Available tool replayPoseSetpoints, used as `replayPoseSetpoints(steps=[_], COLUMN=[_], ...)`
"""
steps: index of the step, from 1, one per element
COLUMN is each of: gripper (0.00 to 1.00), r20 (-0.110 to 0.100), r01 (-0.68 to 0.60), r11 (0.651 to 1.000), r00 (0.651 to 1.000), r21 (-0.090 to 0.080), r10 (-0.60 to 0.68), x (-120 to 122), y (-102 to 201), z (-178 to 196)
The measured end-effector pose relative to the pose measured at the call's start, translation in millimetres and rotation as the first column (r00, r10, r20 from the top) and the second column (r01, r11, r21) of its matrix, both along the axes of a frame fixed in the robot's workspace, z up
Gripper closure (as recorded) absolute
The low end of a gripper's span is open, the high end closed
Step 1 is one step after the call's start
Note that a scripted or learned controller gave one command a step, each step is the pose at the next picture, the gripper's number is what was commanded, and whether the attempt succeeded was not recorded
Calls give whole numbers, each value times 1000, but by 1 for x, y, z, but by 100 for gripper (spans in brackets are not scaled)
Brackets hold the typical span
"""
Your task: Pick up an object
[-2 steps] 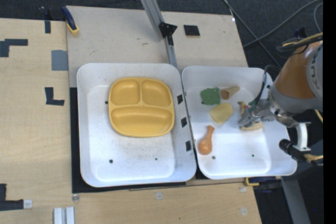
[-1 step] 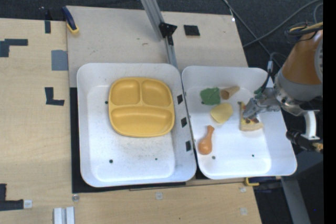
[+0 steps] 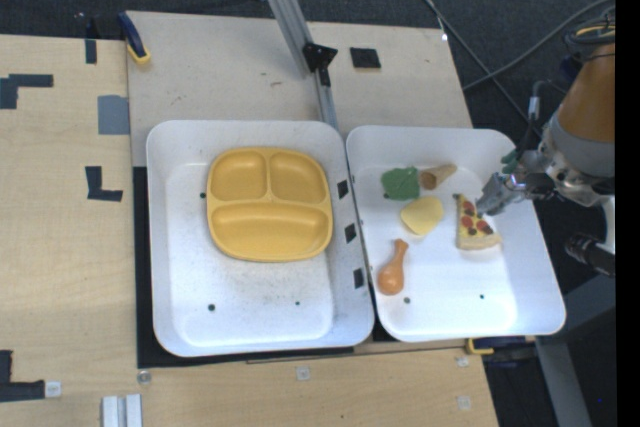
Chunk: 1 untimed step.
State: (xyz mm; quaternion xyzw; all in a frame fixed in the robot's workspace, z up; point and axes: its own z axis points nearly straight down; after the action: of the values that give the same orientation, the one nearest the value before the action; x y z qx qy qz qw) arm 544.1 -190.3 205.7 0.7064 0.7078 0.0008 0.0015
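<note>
the gripper (image 3: 492, 199) hangs low over the right bin (image 3: 520, 300), its tip just above the upper end of the toy pizza slice (image 3: 475, 226). the slice lies near the bin's right wall, long axis running toward the near edge. whether the gripper is clenched or released, i cannot tell.

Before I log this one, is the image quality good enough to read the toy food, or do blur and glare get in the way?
Camera view: even, soft light with faint shadows; the pizza slice and drumstick read sharply enough; the right bin is bright white without hiding detail; the gripper is small and slightly soft, so its fingers are unclear.
</note>
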Motion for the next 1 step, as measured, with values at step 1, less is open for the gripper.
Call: replayPoseSetpoints(steps=[1], gripper=[100], r20=[1], r01=[0], r11=[1000], r00=[1000], r21=[-1], r10=[0], x=[1], y=[0], z=[51])
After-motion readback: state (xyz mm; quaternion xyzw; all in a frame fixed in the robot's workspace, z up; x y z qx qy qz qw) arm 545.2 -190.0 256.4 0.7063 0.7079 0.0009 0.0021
